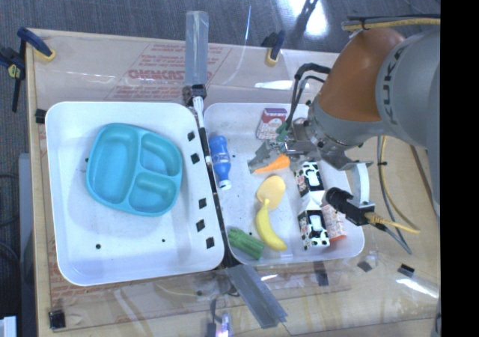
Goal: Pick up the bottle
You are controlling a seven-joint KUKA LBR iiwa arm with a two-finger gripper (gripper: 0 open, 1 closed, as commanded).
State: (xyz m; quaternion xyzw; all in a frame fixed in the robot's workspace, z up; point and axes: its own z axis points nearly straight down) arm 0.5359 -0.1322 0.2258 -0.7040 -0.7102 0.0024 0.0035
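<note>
The bottle (pixel 218 161), blue with a white cap end, lies on its side in the right bin (pixel 241 114), close along that bin's left wall and roughly midway down it. The gripper (pixel 271 154) hangs over the middle of the same bin, a little toward the far edge, with the grey arm (pixel 374 96) and its orange band reaching in from the right. The bottle lies to the left of the gripper, near it but apart, with bare bin floor between them. An orange carrot (pixel 271 165) sits just under the gripper. How far the gripper is spread cannot be told. A banana (pixel 269 212) lies nearer the front edge. The left bin (pixel 67 253) holds a blue plate (pixel 135 168).
</note>
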